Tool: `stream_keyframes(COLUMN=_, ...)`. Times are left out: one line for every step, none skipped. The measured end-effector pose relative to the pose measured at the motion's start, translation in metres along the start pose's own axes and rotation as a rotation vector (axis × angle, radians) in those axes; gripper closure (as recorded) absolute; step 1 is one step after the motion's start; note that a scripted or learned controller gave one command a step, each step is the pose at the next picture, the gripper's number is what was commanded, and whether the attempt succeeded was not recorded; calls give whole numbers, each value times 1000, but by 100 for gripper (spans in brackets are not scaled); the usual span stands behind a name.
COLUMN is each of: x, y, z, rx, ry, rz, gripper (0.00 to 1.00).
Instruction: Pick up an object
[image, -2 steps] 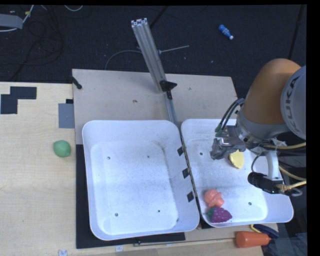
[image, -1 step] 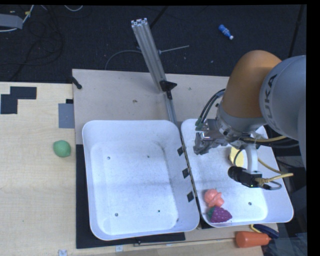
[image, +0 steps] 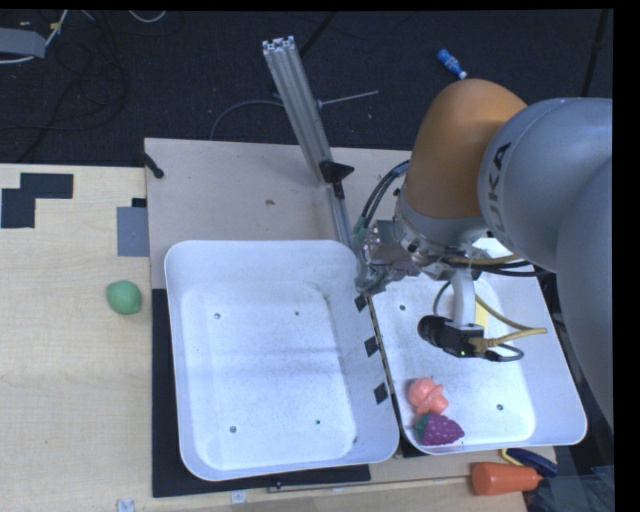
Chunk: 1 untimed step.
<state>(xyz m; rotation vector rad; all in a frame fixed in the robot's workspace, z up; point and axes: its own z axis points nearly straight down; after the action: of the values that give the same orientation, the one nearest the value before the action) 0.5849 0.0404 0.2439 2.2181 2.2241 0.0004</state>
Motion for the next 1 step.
stream_keyframes(x=45, y=17, z=-4, rx=1, ry=0, rz=1, gripper=100)
